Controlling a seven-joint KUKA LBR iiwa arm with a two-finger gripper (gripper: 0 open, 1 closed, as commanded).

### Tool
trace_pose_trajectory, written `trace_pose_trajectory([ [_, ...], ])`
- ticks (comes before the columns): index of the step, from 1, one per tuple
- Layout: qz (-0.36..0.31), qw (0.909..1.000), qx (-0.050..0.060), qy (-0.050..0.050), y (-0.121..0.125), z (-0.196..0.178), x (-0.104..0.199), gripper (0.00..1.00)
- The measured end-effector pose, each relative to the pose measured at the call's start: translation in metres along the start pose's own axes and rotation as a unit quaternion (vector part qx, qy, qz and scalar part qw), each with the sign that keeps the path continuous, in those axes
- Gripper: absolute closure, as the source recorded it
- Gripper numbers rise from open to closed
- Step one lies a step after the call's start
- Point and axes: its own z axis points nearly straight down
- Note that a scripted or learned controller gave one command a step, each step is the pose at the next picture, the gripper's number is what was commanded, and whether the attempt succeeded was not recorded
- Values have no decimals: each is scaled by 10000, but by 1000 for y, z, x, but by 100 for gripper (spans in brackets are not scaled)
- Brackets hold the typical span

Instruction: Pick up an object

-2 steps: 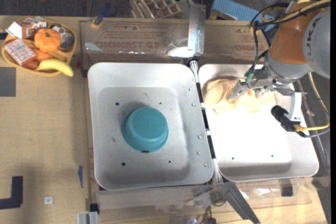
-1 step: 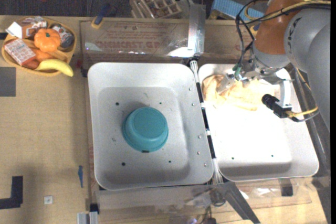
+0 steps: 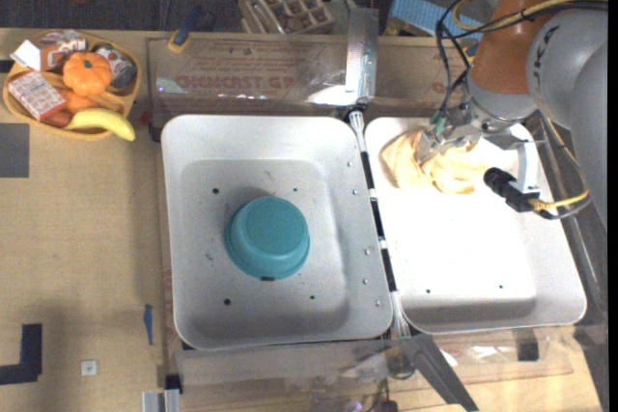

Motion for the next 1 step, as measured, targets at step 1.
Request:
trace_pose_trajectory([
  [1,-753,9972,34,18,11,-100,49,100],
])
